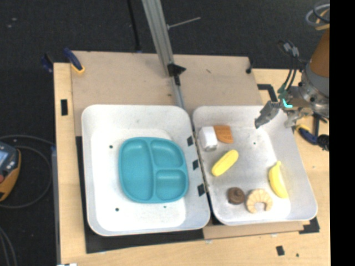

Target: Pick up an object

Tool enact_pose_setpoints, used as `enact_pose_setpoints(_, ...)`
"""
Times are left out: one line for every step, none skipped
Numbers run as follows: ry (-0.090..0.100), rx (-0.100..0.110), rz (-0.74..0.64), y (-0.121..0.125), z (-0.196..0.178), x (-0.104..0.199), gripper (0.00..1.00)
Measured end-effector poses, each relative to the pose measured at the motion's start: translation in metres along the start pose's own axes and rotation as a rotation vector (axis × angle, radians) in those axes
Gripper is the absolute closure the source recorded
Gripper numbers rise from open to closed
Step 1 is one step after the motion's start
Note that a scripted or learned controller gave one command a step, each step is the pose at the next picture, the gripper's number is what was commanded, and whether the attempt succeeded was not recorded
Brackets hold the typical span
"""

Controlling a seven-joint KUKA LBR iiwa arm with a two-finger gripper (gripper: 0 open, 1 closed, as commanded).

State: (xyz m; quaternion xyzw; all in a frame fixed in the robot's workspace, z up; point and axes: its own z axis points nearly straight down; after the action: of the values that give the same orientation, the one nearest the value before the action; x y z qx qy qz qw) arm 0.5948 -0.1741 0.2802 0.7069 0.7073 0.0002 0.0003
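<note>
Where the tan bench [138,79] meets the dark floor, cables trail at the left edge and a grey metal post [157,26] rises from the back of the board. Two shallow white bins sit side by side on it: the left bin [97,148] carries a teal divided plate [152,169], and the right bin [288,148] carries the loose food items.

The gripper [266,115] hangs over the back right corner of the right bin, reaching in from the right below the arm's orange band; whether its jaws stand apart or together cannot be told from this view, and nothing is seen between them.

The things to pick all lie forward and left of it, well apart from the claw. Nearest is an orange-brown block [223,133], touching a white cup-like piece [208,138] by the bin's left wall. A yellow corn-like piece [224,163] lies tilted at mid-bin. A banana [277,180] lies near the right wall. At the front, a dark brown round item [236,195] sits just beside a tan ring-shaped pastry [259,200].

The bin floor beneath the gripper is bare white.
</note>
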Motion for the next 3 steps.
enact_pose_setpoints(0.000,-0.001,0.000,0.000,0.000,0.000,0.00)
enact_pose_setpoints(-0.001,0.004,0.001,0.003,0.055,-0.011,0.00)
enact_pose_setpoints(-0.001,0.002,0.000,0.013,0.108,-0.011,0.00)
